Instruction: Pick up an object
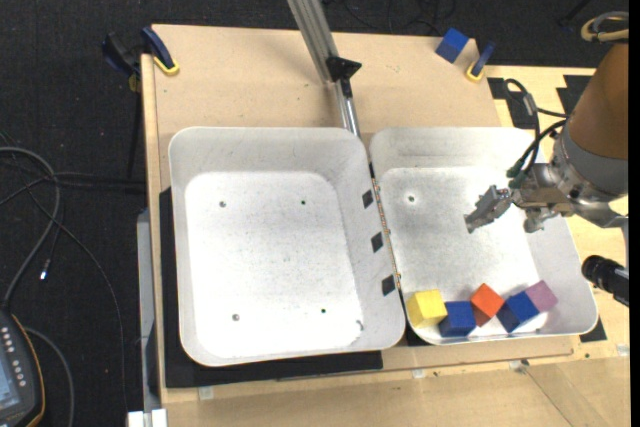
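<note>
A wooden bench point(250, 75) carries two shallow white bins side by side, the left bin point(268, 240) and the right bin point(440, 155), their inner walls touching along a seam marked with a few small dark tabs. The arm point(600, 130) reaches in from the right, its orange band above the grey wrist, and the hand point(486, 211) hangs over the middle of the right bin, pointing toward the seam between the bins. Whether it is apart or together I cannot tell at this size and angle, and nothing can be seen held in it. The task's things sit well apart from the hand, crowded against the near wall of the right bin: a yellow block point(427, 306) nearest the seam, a blue block point(458, 318) just beside it, an orange block point(487, 301) next and slightly farther back, then a second blue block point(518, 311), and a purple block point(541, 295) at the right end of the row. The blocks look to be touching or nearly touching their neighbours. On the bench beyond the bins lies a loose blue cube point(452, 44) near a yellow-tipped clamp point(477, 62), and another clamp point(155, 52) grips the far left corner. A slanted metal pole point(305, 0) rises from behind the bins.
</note>
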